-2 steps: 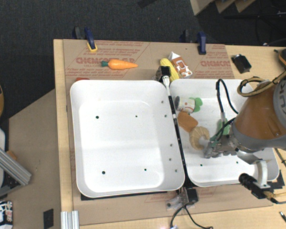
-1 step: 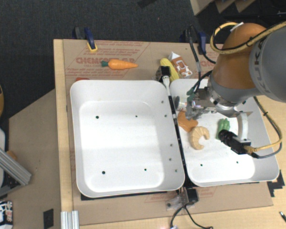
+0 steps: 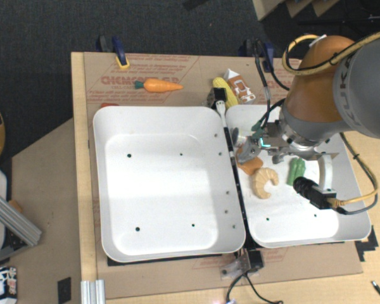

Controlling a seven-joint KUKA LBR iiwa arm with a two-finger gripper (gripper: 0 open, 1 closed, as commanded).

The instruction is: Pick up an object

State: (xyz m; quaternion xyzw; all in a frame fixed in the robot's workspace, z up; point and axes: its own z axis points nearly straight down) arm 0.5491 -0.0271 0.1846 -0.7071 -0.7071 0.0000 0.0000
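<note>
Arm reaches in from right; gripper sits low over right bin, at its left wall. Finger state: cannot tell, wrist blocks view. Croissant and orange piece lie just beneath, likely targets. Green piece beside. Carrot on desk, far.

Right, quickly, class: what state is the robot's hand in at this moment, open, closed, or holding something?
Hand: cannot be told; it sits low in the right bin, just above the croissant, with the wrist covering it.
</note>
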